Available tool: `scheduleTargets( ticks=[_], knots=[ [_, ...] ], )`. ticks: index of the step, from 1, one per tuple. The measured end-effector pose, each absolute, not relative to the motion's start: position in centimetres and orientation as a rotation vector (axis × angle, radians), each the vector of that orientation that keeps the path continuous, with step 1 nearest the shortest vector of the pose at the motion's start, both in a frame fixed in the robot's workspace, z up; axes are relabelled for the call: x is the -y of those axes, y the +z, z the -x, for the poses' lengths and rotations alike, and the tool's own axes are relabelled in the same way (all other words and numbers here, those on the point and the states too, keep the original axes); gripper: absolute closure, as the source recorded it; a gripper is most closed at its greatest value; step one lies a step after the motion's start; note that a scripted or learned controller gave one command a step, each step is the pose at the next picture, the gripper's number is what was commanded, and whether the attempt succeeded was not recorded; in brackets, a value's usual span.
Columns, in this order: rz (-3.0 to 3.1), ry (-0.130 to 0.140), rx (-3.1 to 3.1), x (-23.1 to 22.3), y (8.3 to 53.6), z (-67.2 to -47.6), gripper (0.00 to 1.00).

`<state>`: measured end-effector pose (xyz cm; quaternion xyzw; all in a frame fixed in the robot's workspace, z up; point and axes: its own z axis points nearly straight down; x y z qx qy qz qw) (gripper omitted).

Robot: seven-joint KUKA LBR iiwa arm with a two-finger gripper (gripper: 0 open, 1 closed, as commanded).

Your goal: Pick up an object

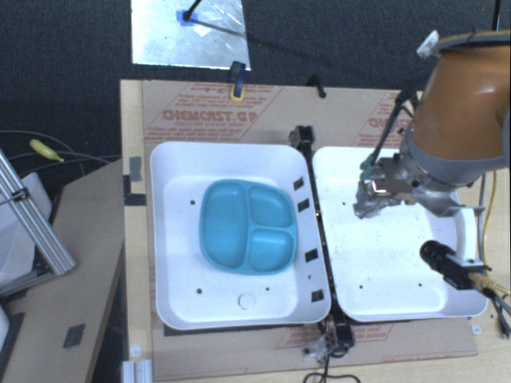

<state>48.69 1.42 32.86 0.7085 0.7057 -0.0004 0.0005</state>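
My gripper hangs over the right bin, grip state unclear, so I should swing toward nine o'clock, above the blue plate in the left bin, then descend squarely

Single fixed cam above the bench, angled down, mid-range; covers both white bins. Arm enters frame from the right.
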Motion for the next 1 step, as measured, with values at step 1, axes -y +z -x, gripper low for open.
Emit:
scheduleTargets(
  ticks=[1],
  knots=[
    [-2.216, -0.005, -2.233, -6.60, 25.22, -49.78, 1.00]
  ],
)
